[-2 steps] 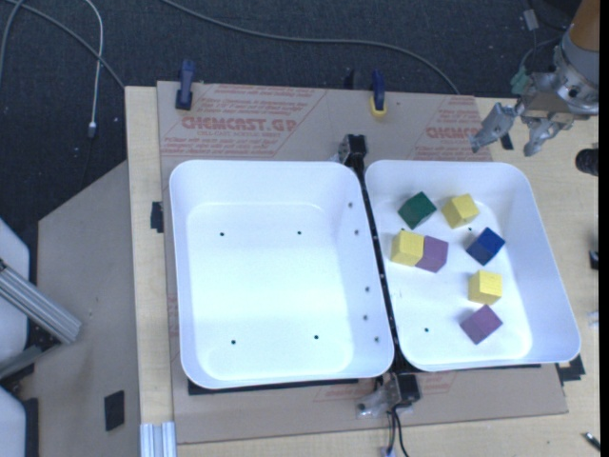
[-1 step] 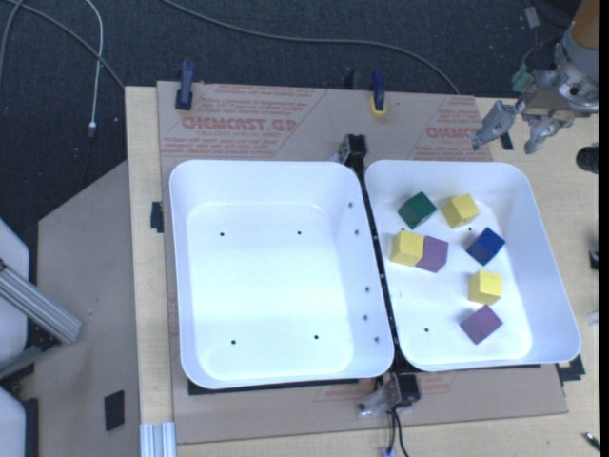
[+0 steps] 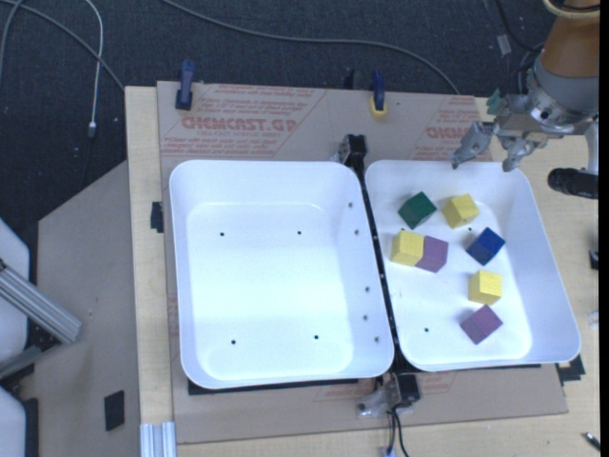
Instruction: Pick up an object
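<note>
Blocks lay in the right bin (image 3: 547,284), seven in all: three yellow (image 3: 460,209) (image 3: 407,247) (image 3: 484,286), two purple (image 3: 433,253) (image 3: 481,323), one green (image 3: 416,209) and one blue (image 3: 485,245). The left bin (image 3: 190,284) sat beside it. The gripper (image 3: 490,157) hung above the right bin's far rim, fingers spread wide and gripping nothing, with the green and nearest yellow blocks just below it.

arm: enters top right | hand (image 3: 491,154): fingers spread, nothing held
</note>
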Robot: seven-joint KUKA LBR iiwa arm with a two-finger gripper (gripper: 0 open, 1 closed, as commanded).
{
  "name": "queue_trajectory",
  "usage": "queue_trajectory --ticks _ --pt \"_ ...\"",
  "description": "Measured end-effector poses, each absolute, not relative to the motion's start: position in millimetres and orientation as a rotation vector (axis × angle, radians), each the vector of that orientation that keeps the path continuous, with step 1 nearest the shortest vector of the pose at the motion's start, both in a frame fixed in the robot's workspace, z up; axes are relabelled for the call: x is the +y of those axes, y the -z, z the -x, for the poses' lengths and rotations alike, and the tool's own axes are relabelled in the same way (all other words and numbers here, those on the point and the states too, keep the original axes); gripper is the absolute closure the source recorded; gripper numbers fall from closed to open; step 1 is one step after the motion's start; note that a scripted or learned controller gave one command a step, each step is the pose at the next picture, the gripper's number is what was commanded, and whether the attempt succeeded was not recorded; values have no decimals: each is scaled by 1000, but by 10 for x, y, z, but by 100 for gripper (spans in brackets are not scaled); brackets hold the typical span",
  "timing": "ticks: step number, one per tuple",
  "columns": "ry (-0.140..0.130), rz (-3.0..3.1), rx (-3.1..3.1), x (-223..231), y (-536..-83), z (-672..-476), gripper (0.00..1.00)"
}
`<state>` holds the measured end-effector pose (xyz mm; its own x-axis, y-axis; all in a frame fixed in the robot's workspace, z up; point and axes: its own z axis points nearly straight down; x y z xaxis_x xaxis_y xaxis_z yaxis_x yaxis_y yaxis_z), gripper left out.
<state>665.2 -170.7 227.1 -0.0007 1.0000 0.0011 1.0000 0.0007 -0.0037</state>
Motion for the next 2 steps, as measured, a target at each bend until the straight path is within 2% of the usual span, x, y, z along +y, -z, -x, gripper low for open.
queue_trajectory --ticks 2 --pt "-3 2219 -2220 -1622 -1246 -6579 0"
